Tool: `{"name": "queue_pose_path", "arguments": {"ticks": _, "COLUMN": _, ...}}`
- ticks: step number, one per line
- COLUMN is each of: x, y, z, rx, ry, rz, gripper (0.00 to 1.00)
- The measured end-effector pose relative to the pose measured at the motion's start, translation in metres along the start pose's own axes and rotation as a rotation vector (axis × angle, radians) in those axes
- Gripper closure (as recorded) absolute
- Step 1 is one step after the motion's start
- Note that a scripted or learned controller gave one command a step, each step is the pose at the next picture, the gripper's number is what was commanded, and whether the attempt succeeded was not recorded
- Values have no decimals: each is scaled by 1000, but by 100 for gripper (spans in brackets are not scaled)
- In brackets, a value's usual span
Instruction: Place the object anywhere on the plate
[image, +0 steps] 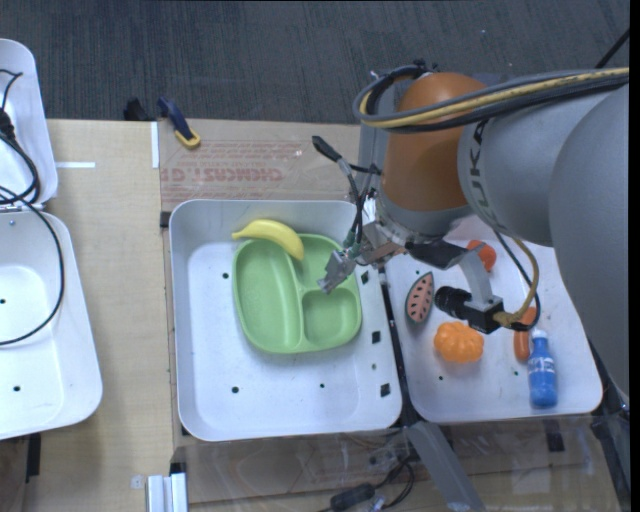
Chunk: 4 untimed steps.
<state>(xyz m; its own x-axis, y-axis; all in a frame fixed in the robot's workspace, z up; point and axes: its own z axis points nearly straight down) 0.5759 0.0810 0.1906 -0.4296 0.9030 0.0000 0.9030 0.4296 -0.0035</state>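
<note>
Nearby, banana (270, 236) on plate (268, 300) rim, end effector (337, 270) above plate

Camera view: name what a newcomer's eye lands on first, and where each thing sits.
The big grey arm with its orange band sweeps in from the right, its gripper over the green plate in the left bin. A yellow banana lies on the plate's far rim, and an orange fruit sits in the right bin.

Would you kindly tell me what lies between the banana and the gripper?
In the camera view, bare green plate surface lies between the banana and the gripper.
</note>
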Motion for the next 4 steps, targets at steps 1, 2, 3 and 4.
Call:
{"name": "queue_pose_path", "arguments": {"ticks": 1, "x": -2, "y": 0, "z": -8, "rx": 1, "ry": -1, "rz": 1, "gripper": 100}}
{"name": "queue_pose_path", "arguments": {"ticks": 2, "x": -2, "y": 0, "z": -8, "rx": 1, "ry": -1, "rz": 1, "gripper": 0}}
{"name": "queue_pose_path", "arguments": {"ticks": 3, "x": -4, "y": 0, "z": -17, "rx": 2, "ry": -2, "rz": 2, "gripper": 100}}
{"name": "queue_pose_path", "arguments": {"ticks": 4, "x": -4, "y": 0, "z": -17, "rx": 2, "ry": -2, "rz": 2, "gripper": 0}}
